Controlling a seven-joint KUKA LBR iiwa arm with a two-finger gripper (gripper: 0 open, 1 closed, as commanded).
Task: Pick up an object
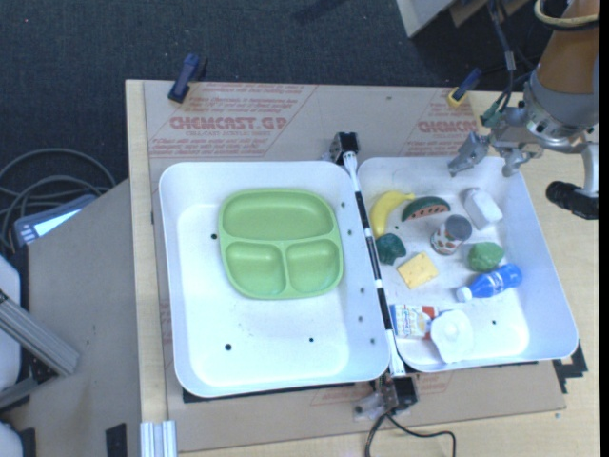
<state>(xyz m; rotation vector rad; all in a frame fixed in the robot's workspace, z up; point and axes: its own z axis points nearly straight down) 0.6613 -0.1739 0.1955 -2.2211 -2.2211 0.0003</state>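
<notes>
Toys [447, 255] in right bin | claw [487, 158] above far rim, apparently spread, grasping nothing

The desk [238, 122] has a brown top sheet printed with red lettering. Two shallow white bins sit on it side by side, touching along their inner rims: the left bin [190, 350] and the right bin [547, 322]. A blue clamp [185, 77] grips the desk's far left edge, and another clamp [464, 86] sits at the far right.
</notes>
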